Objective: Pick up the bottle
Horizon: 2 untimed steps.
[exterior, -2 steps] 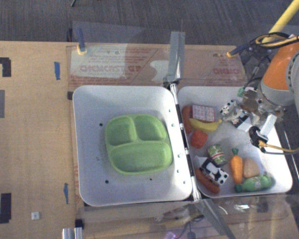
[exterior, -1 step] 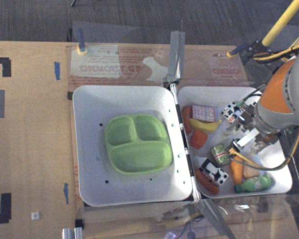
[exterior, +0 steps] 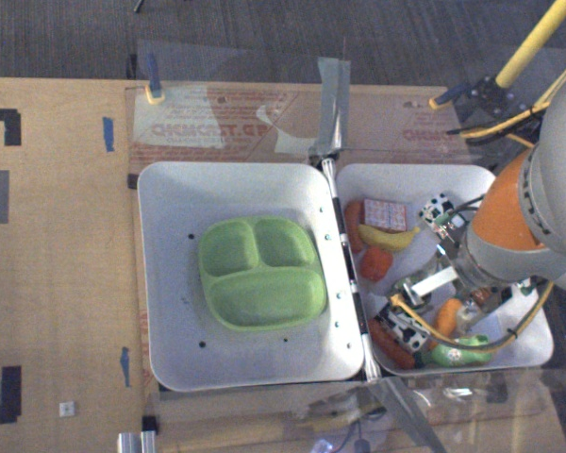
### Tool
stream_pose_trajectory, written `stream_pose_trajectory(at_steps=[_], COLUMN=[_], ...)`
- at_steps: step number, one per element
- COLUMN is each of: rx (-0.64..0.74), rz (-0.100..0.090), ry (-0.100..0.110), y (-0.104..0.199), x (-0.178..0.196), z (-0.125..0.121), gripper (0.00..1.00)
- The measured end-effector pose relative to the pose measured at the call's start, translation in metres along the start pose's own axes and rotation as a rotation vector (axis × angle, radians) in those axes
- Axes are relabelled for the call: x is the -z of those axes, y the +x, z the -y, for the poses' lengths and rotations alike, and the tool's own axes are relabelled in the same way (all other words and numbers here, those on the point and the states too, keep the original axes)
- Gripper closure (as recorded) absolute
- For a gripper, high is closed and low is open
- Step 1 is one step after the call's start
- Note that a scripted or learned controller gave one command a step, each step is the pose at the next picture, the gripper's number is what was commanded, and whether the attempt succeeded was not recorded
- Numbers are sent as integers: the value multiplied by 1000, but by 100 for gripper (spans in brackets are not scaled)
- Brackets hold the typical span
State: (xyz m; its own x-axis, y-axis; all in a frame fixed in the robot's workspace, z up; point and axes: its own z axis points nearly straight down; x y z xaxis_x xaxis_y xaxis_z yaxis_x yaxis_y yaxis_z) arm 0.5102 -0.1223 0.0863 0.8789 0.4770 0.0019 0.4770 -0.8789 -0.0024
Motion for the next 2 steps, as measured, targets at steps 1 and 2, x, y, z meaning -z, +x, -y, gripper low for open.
stream_pose_trajectory(at_steps=[1, 2], rx=[-91, -259], rz=[4, 2], ry=[0, -1], y=[23, -40], x=[84, -1], z=[-64, -51], gripper=[0, 0])
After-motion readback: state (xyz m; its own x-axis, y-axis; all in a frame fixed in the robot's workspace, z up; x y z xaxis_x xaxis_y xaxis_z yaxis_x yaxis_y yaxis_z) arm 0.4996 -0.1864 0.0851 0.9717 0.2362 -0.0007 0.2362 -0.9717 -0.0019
